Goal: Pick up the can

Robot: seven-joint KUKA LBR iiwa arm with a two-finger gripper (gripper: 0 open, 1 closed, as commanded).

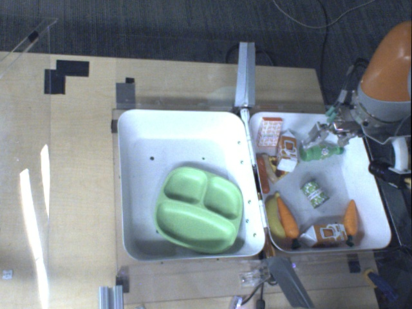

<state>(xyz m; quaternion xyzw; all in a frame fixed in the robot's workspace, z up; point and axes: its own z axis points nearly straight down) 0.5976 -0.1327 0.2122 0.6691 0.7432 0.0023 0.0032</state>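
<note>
Arm enters from the right, orange band uppermost, with the gripper (329, 129) over the upper right corner of the right bin (380, 237). The gripper is seen as a blurred grey cluster, so how its jaws stand cannot be told; nothing is seen held between them.

Can (315, 194): small, green-labelled, lying on the bin floor below the gripper and slightly to its left in the view, apart from it and touching no other item.

Bottle (322, 152): green, lying on its side just below the gripper, between gripper and can; contact with the gripper cannot be judged.

Left of the gripper: a white and orange box (270, 132), then a brown packet (288, 148) nearer and lower.

Well below the gripper, along the bin's near edge: a banana (275, 216) and a carrot (288, 217) touching each other, a carton (328, 235), and a second carrot (351, 216) right of the can.

Far left of the gripper: the left bin (138, 137), holding a green tray (199, 208).
</note>
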